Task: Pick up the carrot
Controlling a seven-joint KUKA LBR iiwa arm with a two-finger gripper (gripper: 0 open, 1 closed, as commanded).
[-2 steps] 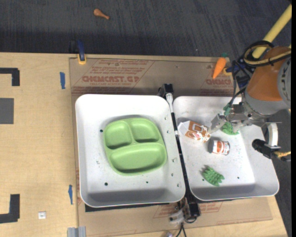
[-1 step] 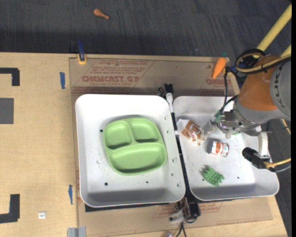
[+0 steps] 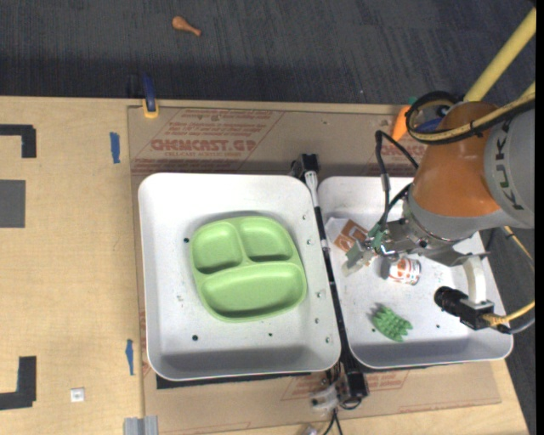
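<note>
A small orange-brown piece (image 3: 347, 235), possibly the carrot, lies in the right bin (image 3: 425, 353) close to its left wall. My gripper (image 3: 364, 253) hangs low in that bin, just right of and below the piece, very near or touching it. The arm's grey wrist and orange band (image 3: 450, 183) cover the bin's back right part. Nothing shows clearly between the gripper's tips.
A red-and-white can (image 3: 404, 271) lies just right of the gripper. A green knobbly toy (image 3: 391, 324) sits near the bin's front. The left bin (image 3: 170, 340) holds a green divided plate (image 3: 246, 268). A small orange object (image 3: 185, 25) lies on the dark floor beyond the bench.
</note>
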